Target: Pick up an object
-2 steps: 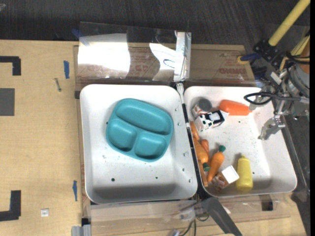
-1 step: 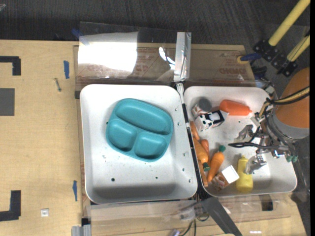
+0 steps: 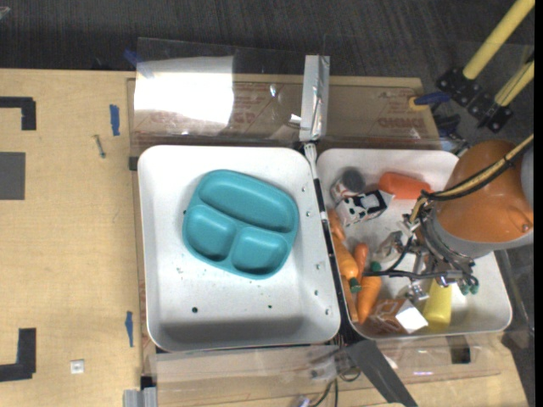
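White plastic bins sit side by side on the worktop (image 3: 59, 227). The left bin (image 3: 165, 303) carries a teal compartment tray (image 3: 239, 222) and a few dark specks. The right bin (image 3: 492, 308) holds the clutter from which an object is to be taken: an orange block (image 3: 404, 184) near the far wall, a dark round item (image 3: 350, 179), a black-and-white figure (image 3: 363, 203), carrot-like pieces (image 3: 366, 291) along the divider side, a yellow piece (image 3: 439, 303) and a small white tag (image 3: 411, 320) near the front wall.

Camera view: the arm enters from the right, its orange band (image 3: 488, 202) above the right bin. The end effector (image 3: 424, 265) hangs low among cables, just beside the yellow piece. Whether it is parted or closed, and whether anything sits in it, cannot be told from this angle; wiring and the wrist body mask it.

Risk, as a judgement: objects lie packed and touching, so a descent here may strike two at once, pinch an edge and slip, or push the yellow piece against the front wall. Loose cables (image 3: 390, 271) could snag on the carrots. The clear panel (image 3: 314, 100) standing behind the bins limits retreat that way
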`<action>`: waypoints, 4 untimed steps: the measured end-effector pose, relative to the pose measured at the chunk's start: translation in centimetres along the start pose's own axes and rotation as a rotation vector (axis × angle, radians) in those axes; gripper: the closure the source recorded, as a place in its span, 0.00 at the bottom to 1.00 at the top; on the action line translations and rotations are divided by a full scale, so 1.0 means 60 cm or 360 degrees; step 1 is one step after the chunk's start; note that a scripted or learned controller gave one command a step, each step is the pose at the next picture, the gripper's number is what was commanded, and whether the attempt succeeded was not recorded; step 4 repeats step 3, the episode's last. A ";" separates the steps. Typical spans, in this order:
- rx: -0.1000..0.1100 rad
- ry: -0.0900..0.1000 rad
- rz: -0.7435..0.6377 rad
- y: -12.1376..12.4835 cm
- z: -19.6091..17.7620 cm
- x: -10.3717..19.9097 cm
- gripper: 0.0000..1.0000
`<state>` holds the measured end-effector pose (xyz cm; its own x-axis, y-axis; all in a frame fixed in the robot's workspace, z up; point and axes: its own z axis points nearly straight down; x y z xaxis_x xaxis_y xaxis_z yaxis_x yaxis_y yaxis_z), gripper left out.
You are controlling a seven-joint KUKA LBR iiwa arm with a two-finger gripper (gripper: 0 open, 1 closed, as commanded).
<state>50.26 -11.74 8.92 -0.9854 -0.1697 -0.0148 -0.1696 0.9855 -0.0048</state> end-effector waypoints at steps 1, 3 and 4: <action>0.0002 0.0000 -0.0064 0.037 -0.001 -0.013 0.00; -0.0006 0.0000 0.0250 0.111 -0.246 -0.138 1.00; -0.0006 0.0000 0.0250 0.111 -0.246 -0.138 1.00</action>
